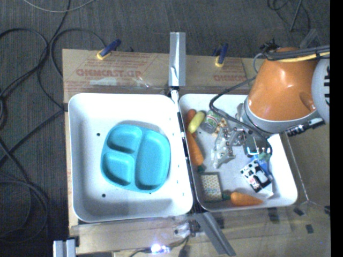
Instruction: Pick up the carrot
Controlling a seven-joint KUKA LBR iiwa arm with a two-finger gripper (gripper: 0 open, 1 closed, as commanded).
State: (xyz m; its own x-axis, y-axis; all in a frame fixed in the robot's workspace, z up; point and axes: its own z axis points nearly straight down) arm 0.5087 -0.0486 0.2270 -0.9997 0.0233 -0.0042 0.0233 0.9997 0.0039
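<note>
Orange-banded grey robot arm [281,90] looms largest, over the right white bin [286,194]. Its metal gripper [231,142] hangs among clutter, and its state cannot be told. One long orange carrot [194,145] lies along that bin's left wall. A blue divided plastic tray [136,156] sits in the left white bin [80,197].
</note>
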